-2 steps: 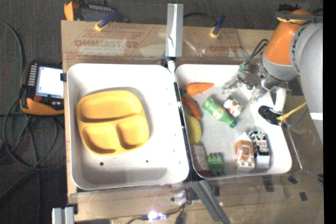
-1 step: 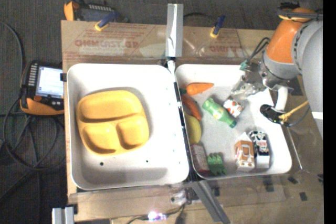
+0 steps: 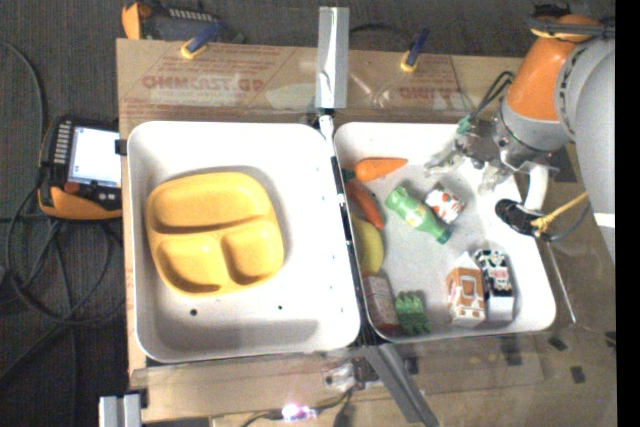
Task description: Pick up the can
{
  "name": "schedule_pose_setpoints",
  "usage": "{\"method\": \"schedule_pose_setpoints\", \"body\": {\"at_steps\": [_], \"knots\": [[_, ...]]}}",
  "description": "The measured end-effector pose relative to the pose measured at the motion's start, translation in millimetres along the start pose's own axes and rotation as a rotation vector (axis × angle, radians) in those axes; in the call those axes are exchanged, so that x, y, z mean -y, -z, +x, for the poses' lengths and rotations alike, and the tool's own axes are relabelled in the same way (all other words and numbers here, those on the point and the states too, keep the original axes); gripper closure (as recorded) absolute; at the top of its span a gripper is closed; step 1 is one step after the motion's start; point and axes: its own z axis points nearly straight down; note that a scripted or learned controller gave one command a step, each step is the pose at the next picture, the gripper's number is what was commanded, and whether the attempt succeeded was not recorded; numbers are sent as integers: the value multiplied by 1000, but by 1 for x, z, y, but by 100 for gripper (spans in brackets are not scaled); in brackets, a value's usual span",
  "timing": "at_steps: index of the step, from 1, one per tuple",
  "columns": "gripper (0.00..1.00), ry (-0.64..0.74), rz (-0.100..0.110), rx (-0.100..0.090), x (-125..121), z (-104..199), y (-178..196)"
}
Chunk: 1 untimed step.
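Can (image 3: pixel 445 204) lies on its side in the right bin (image 3: pixel 545 310), touching the green bottle (image 3: pixel 417 215) on its left, with its long axis running from near-left to far-right. To its right and farther back you see the gripper (image 3: pixel 470 160); whether the jaws are open or closed, you cannot tell.

One fixed camera looks down (at a slant) on both white bins (image 3: pixel 140 215).
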Motion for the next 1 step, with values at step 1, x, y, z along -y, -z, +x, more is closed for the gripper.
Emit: {"method": "schedule_pose_setpoints", "body": {"at_steps": [1], "knots": [[0, -106, -5, -10, 20, -5, -16]]}}
